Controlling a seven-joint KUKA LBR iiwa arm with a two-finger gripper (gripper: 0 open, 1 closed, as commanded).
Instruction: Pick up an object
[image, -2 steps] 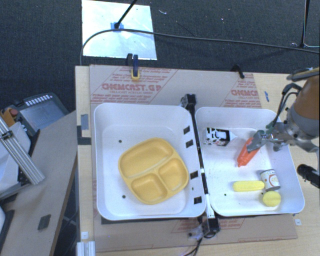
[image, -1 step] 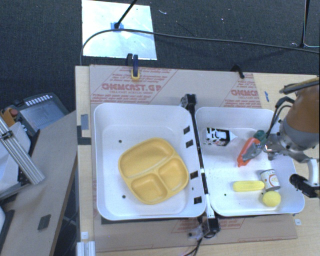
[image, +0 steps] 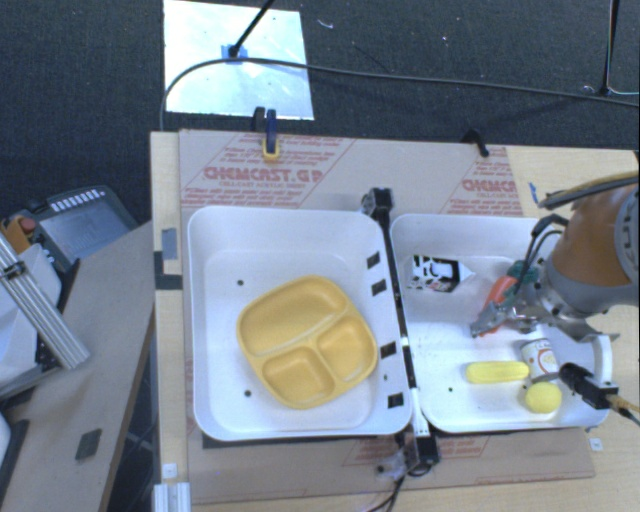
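Note:
In the right bin (image: 440, 415), my gripper (image: 489, 323) hangs low over the middle of the floor, with the arm coming in from the right. An orange carrot-shaped toy (image: 499, 291) with a green top lies just behind the gripper, touching or nearly touching it. A small white can (image: 538, 354) with a red label stands just right of the gripper. In front of it lie a yellow banana-like piece (image: 497, 372) and a yellow ball (image: 543, 398). A black-and-white item (image: 435, 271) sits at the bin's back left.
The left bin (image: 215, 300) holds a yellow divided plate (image: 305, 340). A black divider with clips (image: 392, 300) runs between the two bins. Bare white floor shows in the right bin's left part, near the divider.

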